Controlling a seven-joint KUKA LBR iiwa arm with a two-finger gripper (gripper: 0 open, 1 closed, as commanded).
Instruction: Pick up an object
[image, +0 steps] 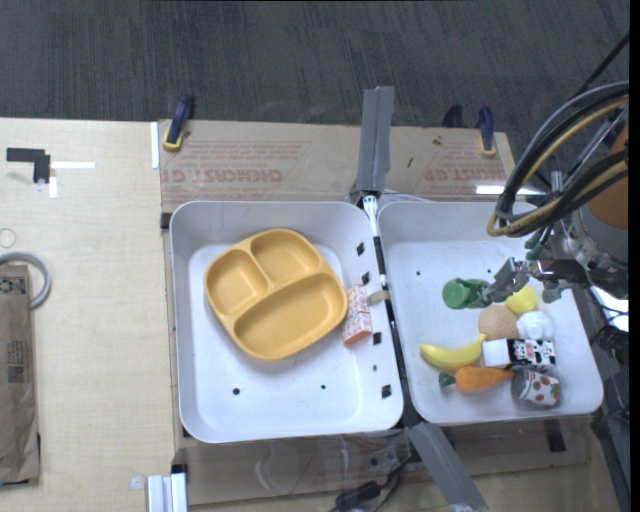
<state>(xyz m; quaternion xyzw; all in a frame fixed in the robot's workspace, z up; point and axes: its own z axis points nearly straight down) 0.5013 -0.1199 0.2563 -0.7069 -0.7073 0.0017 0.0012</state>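
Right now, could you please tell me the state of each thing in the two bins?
Yellow divided plate: upright, lying flat in the left bin.
Snack packet: lying beside the plate.
Green toy: in the right bin, at the gripper.
Banana: lying flat.
Carrot: lying flat beside the banana.

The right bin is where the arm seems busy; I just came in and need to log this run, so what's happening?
The gripper hangs low over the right bin, at the green object on the edge of a cluster of toy food: a banana, a carrot and a lemon. Nothing is visibly lifted. The left bin holds a yellow divided plate and a small packet.
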